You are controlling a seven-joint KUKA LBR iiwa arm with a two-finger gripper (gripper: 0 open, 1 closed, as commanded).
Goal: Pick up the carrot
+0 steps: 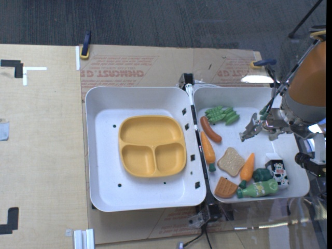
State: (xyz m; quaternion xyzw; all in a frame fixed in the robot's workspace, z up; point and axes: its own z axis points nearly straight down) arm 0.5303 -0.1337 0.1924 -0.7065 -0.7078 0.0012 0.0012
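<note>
Two orange carrot-like pieces lie in the right bin (290, 139). One long carrot (207, 147) with a green end rests along the bin's left wall. A shorter carrot (247, 166) lies tilted between the bread slice (231, 161) and a dark green vegetable (263, 174). My gripper (249, 128) hangs over bare bin floor, above and slightly right of the shorter carrot and apart from it. Its fingers stand open with nothing between them.
The right bin also holds green pea pods (222, 114), a sausage (210, 129), a waffle-like wedge (225, 187), a green bottle (258, 189) and a black-and-white carton (278, 171). The left bin (98, 154) holds a yellow divided plate (152, 145).
</note>
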